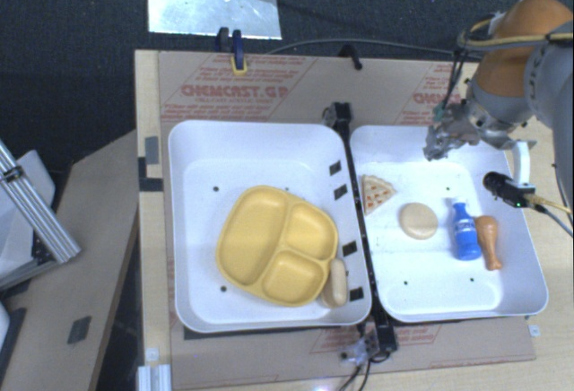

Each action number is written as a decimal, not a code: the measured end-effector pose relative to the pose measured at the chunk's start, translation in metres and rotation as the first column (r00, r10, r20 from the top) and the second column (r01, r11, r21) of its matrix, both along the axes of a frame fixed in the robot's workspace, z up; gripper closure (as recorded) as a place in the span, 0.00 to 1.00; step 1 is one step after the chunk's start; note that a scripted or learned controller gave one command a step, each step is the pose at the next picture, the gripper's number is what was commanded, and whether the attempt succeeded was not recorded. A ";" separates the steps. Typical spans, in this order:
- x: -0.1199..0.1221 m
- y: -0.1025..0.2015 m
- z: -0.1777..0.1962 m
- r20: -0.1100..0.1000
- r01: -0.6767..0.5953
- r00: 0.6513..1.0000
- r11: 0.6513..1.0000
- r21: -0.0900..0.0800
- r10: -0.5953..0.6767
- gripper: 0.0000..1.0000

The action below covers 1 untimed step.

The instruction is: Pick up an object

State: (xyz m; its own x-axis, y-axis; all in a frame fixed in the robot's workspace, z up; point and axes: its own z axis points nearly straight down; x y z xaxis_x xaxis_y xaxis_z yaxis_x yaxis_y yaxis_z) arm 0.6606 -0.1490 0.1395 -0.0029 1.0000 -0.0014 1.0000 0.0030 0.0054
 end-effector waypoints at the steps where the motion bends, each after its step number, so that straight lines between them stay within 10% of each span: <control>1: -0.004 0.007 0.060 0.003 -0.002 1.000 1.000 0.000 0.002 1.00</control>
State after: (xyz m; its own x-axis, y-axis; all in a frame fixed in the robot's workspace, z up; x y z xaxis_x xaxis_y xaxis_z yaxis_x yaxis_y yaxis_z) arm 0.6567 -0.1420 0.1995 -0.0050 1.0000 -0.0012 1.0000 0.0050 0.0080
